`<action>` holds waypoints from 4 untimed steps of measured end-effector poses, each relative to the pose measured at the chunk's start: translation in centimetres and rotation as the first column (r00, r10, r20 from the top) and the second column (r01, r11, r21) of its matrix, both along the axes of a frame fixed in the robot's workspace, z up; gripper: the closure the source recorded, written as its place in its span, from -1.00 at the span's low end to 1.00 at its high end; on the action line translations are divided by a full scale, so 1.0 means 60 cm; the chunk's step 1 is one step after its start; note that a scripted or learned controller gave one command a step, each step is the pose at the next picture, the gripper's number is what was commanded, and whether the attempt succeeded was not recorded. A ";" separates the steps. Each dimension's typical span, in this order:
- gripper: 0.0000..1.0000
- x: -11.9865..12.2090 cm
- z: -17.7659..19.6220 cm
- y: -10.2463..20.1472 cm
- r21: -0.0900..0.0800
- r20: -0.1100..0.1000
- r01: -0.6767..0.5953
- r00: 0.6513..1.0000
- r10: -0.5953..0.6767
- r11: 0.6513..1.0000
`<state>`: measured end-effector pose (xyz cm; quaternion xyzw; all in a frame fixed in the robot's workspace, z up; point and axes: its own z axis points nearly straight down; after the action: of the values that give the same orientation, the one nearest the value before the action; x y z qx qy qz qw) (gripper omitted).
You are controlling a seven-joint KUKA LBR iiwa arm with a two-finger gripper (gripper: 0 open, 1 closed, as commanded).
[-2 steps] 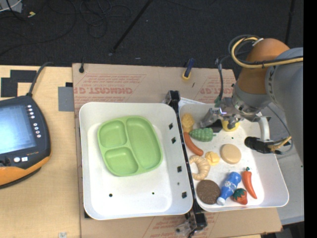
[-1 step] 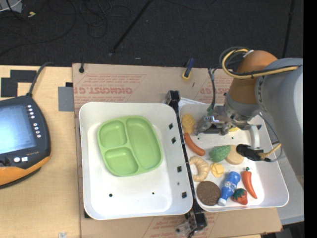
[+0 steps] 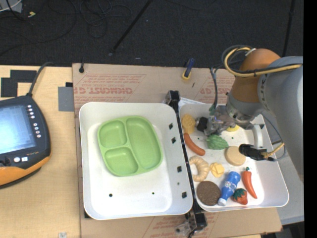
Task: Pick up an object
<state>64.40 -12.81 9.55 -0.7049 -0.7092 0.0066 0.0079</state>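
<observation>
Bench with two white bins | gripper (image 3: 214,129) low in right bin (image 3: 277,180), just above green leaf toy (image 3: 217,143) | finger state: cannot tell

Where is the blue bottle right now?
The blue bottle lies in the right bin, near its front edge, between the brown patty and the red pepper.
</observation>
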 end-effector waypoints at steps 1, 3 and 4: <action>1.00 0.006 0.083 0.014 -0.002 0.023 0.006 1.000 -0.006 1.000; 1.00 0.015 0.225 0.021 -0.002 0.023 0.005 1.000 -0.005 1.000; 1.00 -0.023 0.237 0.112 0.000 0.017 0.002 1.000 -0.002 1.000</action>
<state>63.03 -6.10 23.80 -0.7058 -0.7084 0.0005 0.0020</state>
